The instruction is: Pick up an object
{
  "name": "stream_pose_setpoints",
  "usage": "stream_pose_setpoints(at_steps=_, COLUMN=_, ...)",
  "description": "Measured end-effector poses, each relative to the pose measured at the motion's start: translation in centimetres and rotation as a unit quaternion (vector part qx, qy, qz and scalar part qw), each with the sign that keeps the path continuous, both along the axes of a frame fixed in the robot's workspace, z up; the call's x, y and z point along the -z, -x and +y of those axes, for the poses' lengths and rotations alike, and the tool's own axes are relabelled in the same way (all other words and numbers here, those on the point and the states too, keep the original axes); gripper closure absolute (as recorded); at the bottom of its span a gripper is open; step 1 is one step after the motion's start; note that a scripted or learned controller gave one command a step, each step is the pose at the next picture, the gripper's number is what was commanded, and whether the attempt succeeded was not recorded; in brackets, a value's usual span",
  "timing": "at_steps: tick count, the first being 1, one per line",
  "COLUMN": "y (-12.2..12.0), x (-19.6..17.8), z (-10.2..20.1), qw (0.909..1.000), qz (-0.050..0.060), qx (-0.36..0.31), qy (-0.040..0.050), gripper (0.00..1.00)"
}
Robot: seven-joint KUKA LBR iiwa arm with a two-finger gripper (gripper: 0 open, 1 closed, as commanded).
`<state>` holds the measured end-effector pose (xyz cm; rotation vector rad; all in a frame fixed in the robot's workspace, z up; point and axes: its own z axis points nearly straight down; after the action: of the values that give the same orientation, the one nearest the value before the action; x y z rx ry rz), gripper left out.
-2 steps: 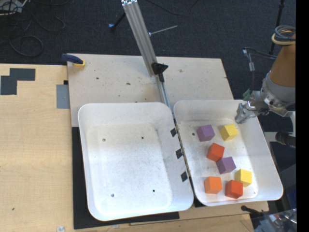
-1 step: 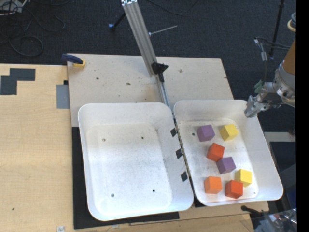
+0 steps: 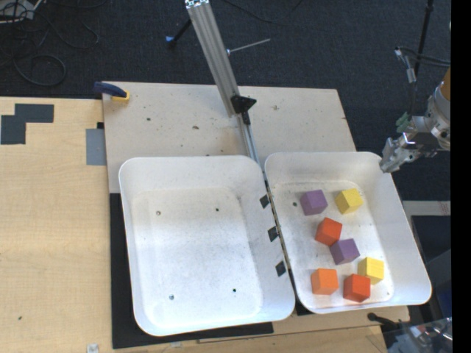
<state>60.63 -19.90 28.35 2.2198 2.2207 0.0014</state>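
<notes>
In the right bin lie seven blocks, nearest a red block and an orange block. Farther back, the gripper hovers beyond the bin's far right corner, touching nothing; how it is set I cannot tell.

A silver aluminium rail slants up from the far bench between two white bins. A blue-and-yellow clamp sits at the bench's far left corner. Black cables coil on dark carpet beyond.
</notes>
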Motion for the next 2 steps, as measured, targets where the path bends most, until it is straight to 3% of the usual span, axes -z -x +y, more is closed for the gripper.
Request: stream_pose_setpoints(at_steps=2, y=-1.0, x=1.8, z=10.6, qw=1.0, qz=0.003, qx=-0.002, qy=-0.0017, gripper=1.0)
